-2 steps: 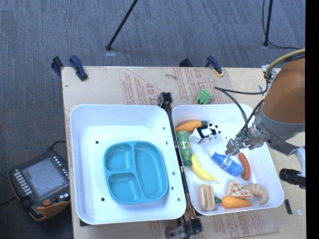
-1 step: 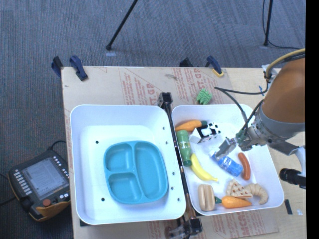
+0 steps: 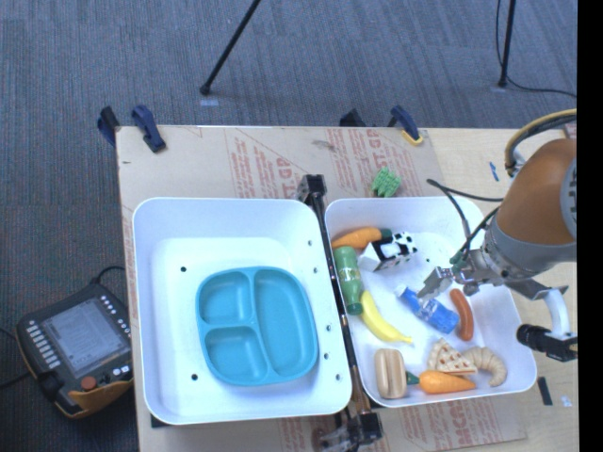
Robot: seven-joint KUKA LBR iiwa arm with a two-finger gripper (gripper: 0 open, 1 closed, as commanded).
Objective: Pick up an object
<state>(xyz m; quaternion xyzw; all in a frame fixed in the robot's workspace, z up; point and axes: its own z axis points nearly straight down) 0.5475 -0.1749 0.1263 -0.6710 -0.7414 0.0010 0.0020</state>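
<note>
Far to the pincer's left sits the left bin (image 3: 151,252), holding a blue divided plate (image 3: 256,326) and nothing that bears on the pick. The right bin (image 3: 524,384) is where the work is. Going across it from the left wall toward the pincer: a green bottle (image 3: 348,278) lies along the wall with a carrot (image 3: 357,237) above it, then a banana (image 3: 381,319) slants down toward the near side, and a black-and-white toy cow (image 3: 394,249) stands a little up and left of the pincer. Below, well toward the near rim, are a wooden block (image 3: 390,373), a second carrot (image 3: 446,381), a waffle wedge (image 3: 451,357) and a croissant (image 3: 491,365). The pincer (image 3: 441,280) hangs low over the middle of this bin, its tips just above and beside a blue bottle (image 3: 427,309), with a red sausage (image 3: 462,314) immediately to its lower right. Its jaws look parted, and nothing sits between them. So, judging from how things lie, the task is at the approach: no thing is lifted, every item rests on the bin floor. The blue bottle seems the likely target, being nearest the tips. What is left is the final descent, the closing on it, and the lift clear of the bin.
</note>
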